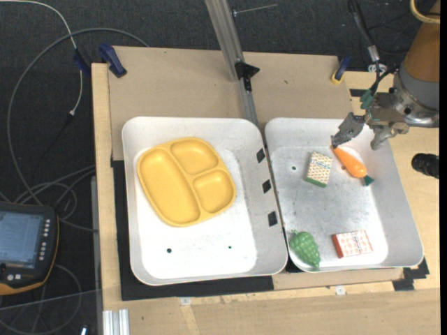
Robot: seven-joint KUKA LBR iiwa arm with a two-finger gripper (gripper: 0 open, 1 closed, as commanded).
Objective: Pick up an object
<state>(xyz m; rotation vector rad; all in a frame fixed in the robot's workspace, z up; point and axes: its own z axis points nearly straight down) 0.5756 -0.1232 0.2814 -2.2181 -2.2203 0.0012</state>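
Green toy [304,248] at near rim; open gripper [363,135] above carrot [350,162].

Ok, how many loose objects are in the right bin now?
4: carrot at the far right under the gripper, patterned box beside it, green toy near-left corner, red box near edge.

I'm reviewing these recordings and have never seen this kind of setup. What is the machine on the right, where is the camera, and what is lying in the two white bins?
The picture comes from one fixed camera above the bench, looking down at a slant. The machine reaching in from the right is a robot arm; its end effector hangs with open fingers over the far edge of the right bin, just above a toy carrot. Nothing is between its fingers. That bin also holds a small patterned box, a green toy vegetable and a red-and-white packet. The left bin holds a yellow divided plate.
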